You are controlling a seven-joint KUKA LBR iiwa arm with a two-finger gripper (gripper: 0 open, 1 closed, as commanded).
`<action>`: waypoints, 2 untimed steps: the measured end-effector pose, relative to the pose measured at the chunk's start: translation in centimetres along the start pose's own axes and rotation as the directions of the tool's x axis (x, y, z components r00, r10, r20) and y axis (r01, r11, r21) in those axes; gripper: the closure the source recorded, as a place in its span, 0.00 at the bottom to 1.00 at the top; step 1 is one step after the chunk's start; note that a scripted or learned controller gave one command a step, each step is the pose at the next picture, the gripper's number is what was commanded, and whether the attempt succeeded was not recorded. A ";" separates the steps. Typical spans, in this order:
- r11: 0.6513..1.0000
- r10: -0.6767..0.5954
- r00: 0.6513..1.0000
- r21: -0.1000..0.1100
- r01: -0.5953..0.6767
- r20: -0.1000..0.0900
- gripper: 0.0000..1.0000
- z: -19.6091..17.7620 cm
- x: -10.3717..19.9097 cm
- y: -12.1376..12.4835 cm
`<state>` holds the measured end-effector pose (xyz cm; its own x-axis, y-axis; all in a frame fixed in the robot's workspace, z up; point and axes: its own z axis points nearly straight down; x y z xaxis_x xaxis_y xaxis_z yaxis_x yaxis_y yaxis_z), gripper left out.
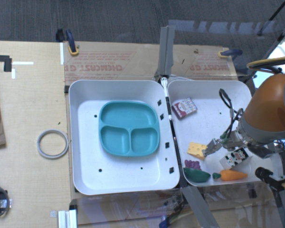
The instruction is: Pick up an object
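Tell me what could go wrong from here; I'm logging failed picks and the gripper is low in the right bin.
The gripper sits at the edge of the yellow cheese wedge, so it may nudge it aside instead of gripping it. The purple grapes, green piece and carrot lie crowded near the right bin front wall, so a push could jam them together.

A pale wooden bench (28, 108) fills the lower part of the view, with dark grey carpet (109, 8) beyond its far edge. A sheet of brown cardboard (109, 63) lies flat on the bench, and a ring of tape (52, 143) sits to its left. Lighting is even, brighter toward the carpet's right end.
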<state>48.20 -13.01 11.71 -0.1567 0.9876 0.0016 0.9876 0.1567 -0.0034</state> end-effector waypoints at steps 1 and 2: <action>0.994 0.108 0.994 -0.001 -0.108 0.000 0.00 2.6 -2.7 -0.9; 0.998 -0.060 0.998 -0.003 0.060 0.001 0.00 2.6 0.2 1.0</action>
<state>49.13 -12.71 9.15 -0.2156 0.9765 0.0004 0.9765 0.2156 -0.0008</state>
